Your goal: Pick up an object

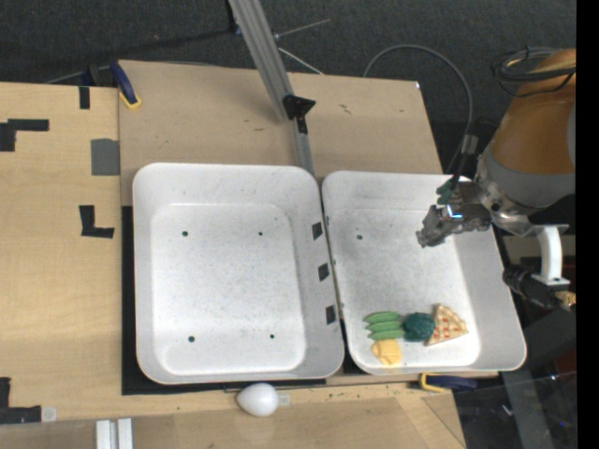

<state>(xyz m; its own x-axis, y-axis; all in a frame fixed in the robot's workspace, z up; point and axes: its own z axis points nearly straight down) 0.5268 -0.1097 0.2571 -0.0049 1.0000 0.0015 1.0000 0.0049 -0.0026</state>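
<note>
Nearest the camera, a cluster of toy food (412, 327) is lying in the right bin's (398, 204) near corner, while the gripper (432, 230) is hovering farther back above it, its finger state impossible to tell.

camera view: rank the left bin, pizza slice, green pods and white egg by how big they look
1. left bin
2. white egg; sits nearer the camera, so unsure
3. pizza slice and green pods look alike
</note>
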